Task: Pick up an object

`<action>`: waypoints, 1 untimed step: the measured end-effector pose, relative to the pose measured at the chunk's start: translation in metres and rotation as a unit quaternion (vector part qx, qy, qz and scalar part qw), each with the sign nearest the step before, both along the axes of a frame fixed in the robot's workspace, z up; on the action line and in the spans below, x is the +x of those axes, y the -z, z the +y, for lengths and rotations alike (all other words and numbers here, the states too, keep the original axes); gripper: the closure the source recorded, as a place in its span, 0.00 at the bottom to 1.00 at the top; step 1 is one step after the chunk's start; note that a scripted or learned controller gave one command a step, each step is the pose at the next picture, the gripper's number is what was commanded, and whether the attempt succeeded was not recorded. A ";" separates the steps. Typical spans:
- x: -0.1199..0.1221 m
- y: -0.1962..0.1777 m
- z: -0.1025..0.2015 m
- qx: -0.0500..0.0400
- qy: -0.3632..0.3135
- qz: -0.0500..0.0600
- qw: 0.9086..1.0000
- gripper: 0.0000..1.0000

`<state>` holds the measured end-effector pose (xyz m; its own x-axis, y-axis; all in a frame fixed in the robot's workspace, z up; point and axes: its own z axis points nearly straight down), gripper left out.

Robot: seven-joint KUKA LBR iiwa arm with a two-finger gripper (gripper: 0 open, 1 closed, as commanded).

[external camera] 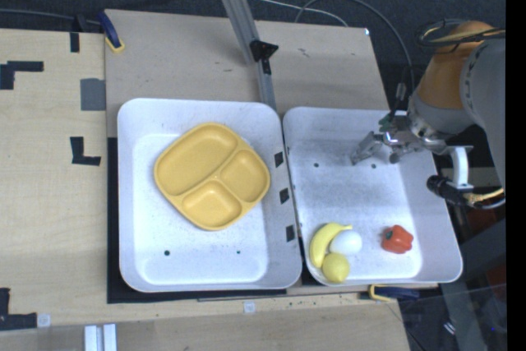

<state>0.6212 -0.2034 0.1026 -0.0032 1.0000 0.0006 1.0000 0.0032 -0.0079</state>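
Hovering at the right bin's (pixel 427 259) upper edge, the gripper (pixel 367 152) stood open, holding nothing; low in that bin lay banana (pixel 325 238), white egg (pixel 348 242), lemon (pixel 335 266), red pepper (pixel 397 239).

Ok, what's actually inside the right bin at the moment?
The right bin holds a banana, a white egg-shaped thing, a lemon and a red pepper-like item, all near its front edge. The gripper hangs over the back. Whatever lies beneath the clustered fruit is covered.
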 end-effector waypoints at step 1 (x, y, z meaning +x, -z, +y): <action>0.002 -0.015 0.000 -0.001 -0.001 -0.003 1.000 1.00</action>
